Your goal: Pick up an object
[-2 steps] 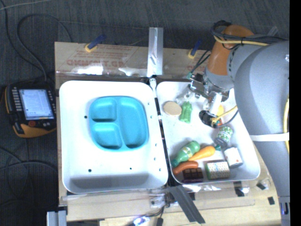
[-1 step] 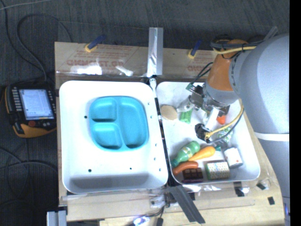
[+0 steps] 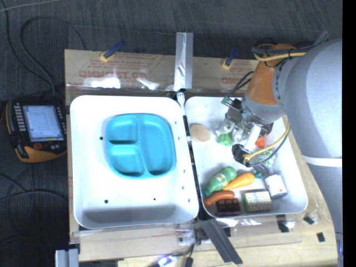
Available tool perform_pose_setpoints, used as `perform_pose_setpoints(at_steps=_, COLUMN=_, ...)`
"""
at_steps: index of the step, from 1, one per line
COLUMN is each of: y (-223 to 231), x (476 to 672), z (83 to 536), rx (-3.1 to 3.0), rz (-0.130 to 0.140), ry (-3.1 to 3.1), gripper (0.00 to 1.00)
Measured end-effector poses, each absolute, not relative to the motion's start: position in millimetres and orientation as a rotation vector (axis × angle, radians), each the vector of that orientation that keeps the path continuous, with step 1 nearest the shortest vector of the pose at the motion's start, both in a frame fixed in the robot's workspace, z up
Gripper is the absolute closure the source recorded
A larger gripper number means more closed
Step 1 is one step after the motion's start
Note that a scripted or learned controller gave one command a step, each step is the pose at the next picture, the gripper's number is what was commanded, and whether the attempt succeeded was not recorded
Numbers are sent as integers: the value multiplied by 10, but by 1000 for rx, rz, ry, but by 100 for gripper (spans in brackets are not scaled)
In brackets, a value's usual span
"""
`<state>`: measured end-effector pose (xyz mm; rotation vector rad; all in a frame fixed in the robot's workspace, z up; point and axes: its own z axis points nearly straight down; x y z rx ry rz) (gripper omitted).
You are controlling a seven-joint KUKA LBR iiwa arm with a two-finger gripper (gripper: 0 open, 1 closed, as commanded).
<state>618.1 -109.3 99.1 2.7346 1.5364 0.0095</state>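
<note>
My gripper point(image 3: 230, 128) is lowered into the back of the right bin point(image 3: 293, 178), directly over a small green item point(image 3: 225, 139). A tan rounded piece point(image 3: 198, 132) lies just to its left by the bin's wall. A bit of orange and red point(image 3: 260, 143) shows on the gripper's right side. Toward the front lie a green vegetable point(image 3: 218, 181), an orange carrot point(image 3: 241, 181), a red piece point(image 3: 217, 197), a dark brown block point(image 3: 228, 206), a grey speckled block point(image 3: 257, 200) and a small white box point(image 3: 276, 186).
The left bin point(image 3: 89, 204) holds a blue divided plate point(image 3: 139, 144). A pendant with a screen point(image 3: 38, 127) lies left of the bench. The grey arm point(image 3: 317, 104) covers the right bin's right side.
</note>
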Motion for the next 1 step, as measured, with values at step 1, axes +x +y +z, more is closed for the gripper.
perform_pose_setpoints(at_steps=1, y=-495, x=5925, z=1990, rx=2640, rz=-5, ry=1707, gripper=100)
